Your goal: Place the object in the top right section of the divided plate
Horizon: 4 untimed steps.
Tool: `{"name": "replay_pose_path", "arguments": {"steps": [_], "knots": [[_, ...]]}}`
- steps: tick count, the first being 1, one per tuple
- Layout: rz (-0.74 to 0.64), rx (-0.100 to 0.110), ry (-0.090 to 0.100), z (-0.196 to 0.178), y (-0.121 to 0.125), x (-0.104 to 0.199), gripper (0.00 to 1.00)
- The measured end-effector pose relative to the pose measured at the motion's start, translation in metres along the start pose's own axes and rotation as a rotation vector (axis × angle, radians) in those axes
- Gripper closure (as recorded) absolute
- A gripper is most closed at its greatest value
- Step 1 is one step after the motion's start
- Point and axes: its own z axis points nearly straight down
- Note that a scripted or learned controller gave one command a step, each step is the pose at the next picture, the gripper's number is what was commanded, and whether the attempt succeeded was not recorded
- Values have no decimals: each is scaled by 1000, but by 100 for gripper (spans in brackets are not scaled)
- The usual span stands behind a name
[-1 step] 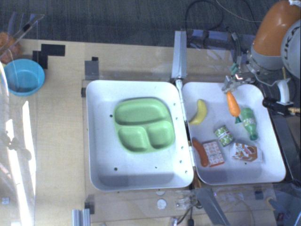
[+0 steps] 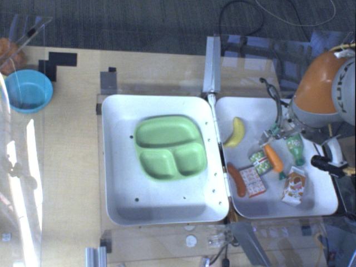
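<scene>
A green divided plate [image 2: 168, 132] lies in the left bin [image 2: 119, 171], with one long section at the back and two smaller ones at the front. My gripper [image 2: 276, 132] hangs low over the right bin [image 2: 253, 111], just above the upper end of an orange carrot [image 2: 273, 158] and beside a green bottle [image 2: 295, 149]. The gripper's tip is small and dark against the clutter. A yellow banana [image 2: 236, 132] lies to its left, near the wall between the bins.
The right bin also holds a reddish sausage [image 2: 236, 180], a red checkered packet [image 2: 253, 181], a green-and-white packet [image 2: 259, 161] and a small carton [image 2: 293, 186]. A blue bowl [image 2: 28, 90] stands on the bench at far left.
</scene>
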Motion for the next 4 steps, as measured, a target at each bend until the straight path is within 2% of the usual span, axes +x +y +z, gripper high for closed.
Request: {"name": "replay_pose_path", "arguments": {"steps": [1,2,3,4], "knots": [[-127,-9,-6,17,-54,68,100],[-182,-5,-1,-79,57,129,100],[-424,0,2,-78,-24,229,100],[-423,-7,-1,-89,-21,229,100]]}}
